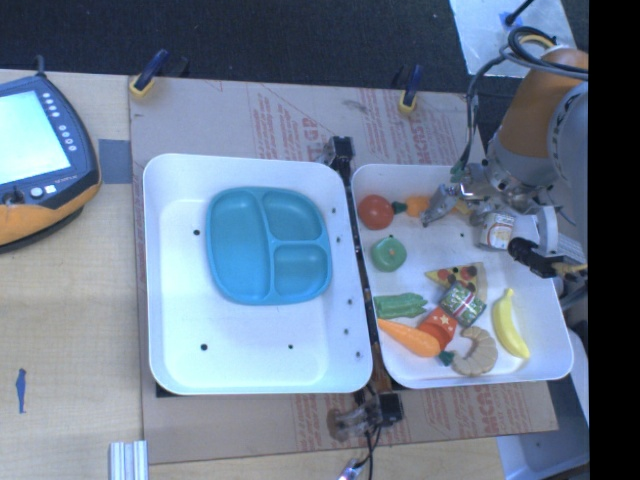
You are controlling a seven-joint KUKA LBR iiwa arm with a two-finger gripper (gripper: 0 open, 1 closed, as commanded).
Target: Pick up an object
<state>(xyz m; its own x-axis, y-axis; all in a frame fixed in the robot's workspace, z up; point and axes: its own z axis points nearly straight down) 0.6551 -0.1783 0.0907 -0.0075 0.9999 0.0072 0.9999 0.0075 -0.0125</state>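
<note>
The right white bin (560, 363) holds several toy foods: a red tomato (376, 211), a green apple (388, 254), a pizza slice (455, 274), a green packet (462, 302), a yellow banana (511, 324), a green pod (400, 305), an orange carrot (408, 337), a red pepper (438, 326) and a tan cookie (474, 352). My gripper (446, 206) is down in the bin's back part, right against a small orange piece (419, 206). A small white can (497, 231) lies just to its right, under the wrist.
The left bin (165, 268) holds a blue divided plate (270, 244). A teach pendant (40, 158) lies at the far left of the bench. Blue and yellow clamps (150, 73) sit along the board's back edge.
</note>
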